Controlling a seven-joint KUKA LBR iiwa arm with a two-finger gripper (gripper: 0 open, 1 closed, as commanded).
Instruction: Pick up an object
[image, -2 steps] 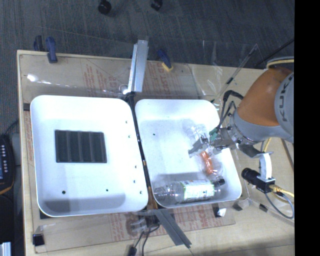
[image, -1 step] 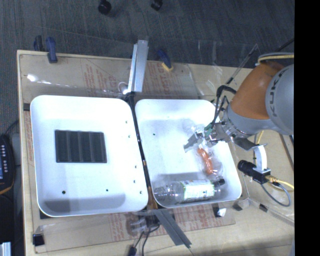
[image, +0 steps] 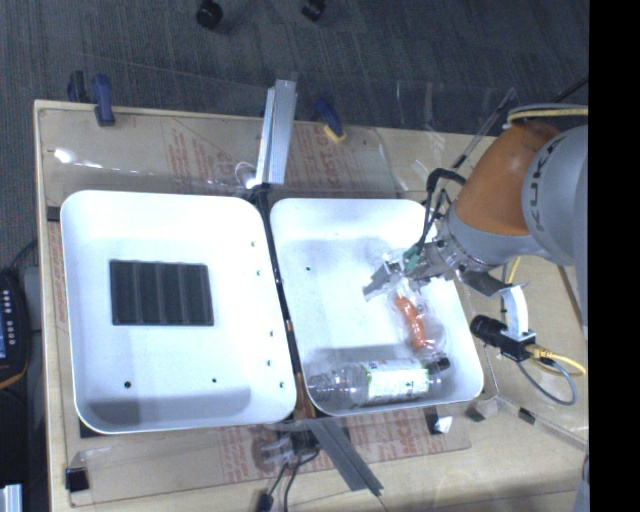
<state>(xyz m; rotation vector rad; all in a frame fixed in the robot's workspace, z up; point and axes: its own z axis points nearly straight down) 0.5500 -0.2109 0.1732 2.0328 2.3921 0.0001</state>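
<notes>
Lying along the bin wall: clear plastic bottle (image: 375, 383).

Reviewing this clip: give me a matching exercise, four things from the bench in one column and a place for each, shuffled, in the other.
Things:
1. dark ribbed mat
2. clear plastic bottle
3. orange packet
4. end effector

Places:
A. lying along the near wall of the right bin
B. over the right bin's far right part, above the orange item
C. flat on the floor of the left bin
D. in the right bin, between the arm's tip and the bottle

Pairs: 1-C, 2-A, 3-D, 4-B
</notes>
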